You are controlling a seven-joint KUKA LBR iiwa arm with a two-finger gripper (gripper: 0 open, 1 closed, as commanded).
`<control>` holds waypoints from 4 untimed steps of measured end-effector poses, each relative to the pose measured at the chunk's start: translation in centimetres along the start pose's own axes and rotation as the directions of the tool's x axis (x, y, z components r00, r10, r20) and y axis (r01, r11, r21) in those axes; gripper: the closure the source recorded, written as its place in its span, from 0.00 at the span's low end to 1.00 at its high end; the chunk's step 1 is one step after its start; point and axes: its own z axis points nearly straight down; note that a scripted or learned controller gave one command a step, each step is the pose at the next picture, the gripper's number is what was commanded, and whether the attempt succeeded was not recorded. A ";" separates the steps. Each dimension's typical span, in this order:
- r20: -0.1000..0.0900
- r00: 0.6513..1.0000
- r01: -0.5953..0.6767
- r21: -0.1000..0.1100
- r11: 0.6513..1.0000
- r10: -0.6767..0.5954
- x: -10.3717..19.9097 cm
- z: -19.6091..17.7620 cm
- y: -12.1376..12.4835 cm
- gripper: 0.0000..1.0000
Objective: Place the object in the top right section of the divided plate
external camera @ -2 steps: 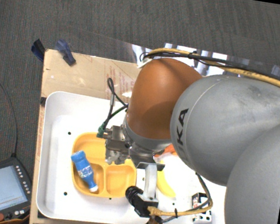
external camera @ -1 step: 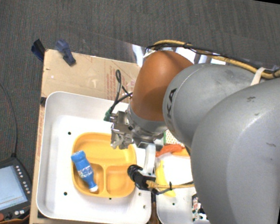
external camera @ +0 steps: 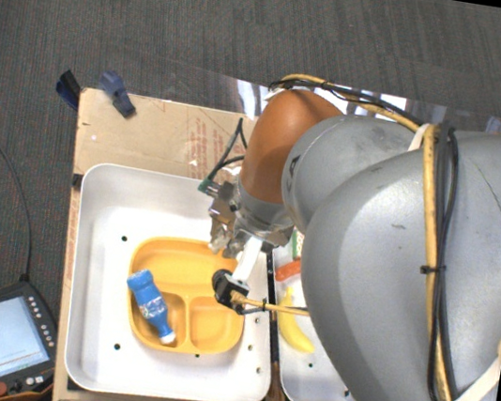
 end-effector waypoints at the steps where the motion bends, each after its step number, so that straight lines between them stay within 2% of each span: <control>1: 0.002 0.927 -0.376 0.004 0.927 0.376 -1.5 -0.6 -10.1 1.00; 2: 0.001 0.929 -0.370 0.000 0.929 0.370 -3.3 -12.6 -5.8 1.00; 3: 0.001 0.944 -0.331 0.001 0.944 0.331 -7.4 -13.5 -11.0 1.00; 4: 0.001 0.944 -0.330 0.001 0.944 0.330 -7.4 -13.5 -11.0 0.00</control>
